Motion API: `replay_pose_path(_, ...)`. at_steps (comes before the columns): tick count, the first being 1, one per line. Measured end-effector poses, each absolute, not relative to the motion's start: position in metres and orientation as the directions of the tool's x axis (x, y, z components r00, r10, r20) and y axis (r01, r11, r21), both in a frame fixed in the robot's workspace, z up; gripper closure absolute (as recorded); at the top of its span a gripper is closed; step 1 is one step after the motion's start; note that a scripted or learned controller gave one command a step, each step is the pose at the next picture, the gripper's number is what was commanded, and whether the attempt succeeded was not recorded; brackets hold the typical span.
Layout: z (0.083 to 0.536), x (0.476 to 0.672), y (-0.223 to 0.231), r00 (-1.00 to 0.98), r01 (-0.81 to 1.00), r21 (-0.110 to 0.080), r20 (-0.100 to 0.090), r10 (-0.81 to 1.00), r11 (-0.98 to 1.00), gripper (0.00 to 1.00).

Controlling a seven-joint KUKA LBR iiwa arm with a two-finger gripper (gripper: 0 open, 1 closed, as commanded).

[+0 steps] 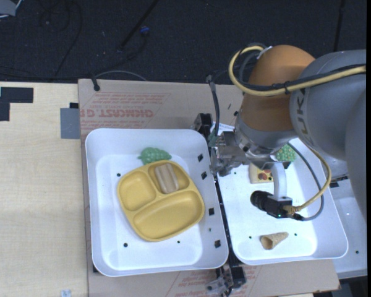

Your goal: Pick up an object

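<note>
My gripper (pixel 223 161) hangs low over the left edge of the right bin (pixel 334 243), close to the divide between the two bins. Just to its right a small yellow-and-red toy piece (pixel 260 174) lies partly under the wrist. A green leafy toy (pixel 287 153) sits behind it, half hidden by the arm. A tan cone (pixel 273 240) lies near the right bin's front wall. Nothing shows in the gripper's grasp.
The left bin (pixel 105 252) holds a yellow divided plate (pixel 164 218) with a brown bread-like piece (pixel 167 177) in its upper compartment. A green leafy toy (pixel 153 155) lies at the plate's far edge. The bulky arm covers the right bin's back half.
</note>
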State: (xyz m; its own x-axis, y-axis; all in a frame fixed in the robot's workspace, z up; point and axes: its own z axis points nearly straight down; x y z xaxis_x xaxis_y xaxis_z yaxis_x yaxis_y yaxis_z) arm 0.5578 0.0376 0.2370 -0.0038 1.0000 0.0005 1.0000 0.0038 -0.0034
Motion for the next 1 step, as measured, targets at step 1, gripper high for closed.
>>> replay_pose_path(1, 0.2258, 0.5813, 0.0835, -0.004, 1.000, -0.003, 0.000, 1.000, 0.004, 1.00)
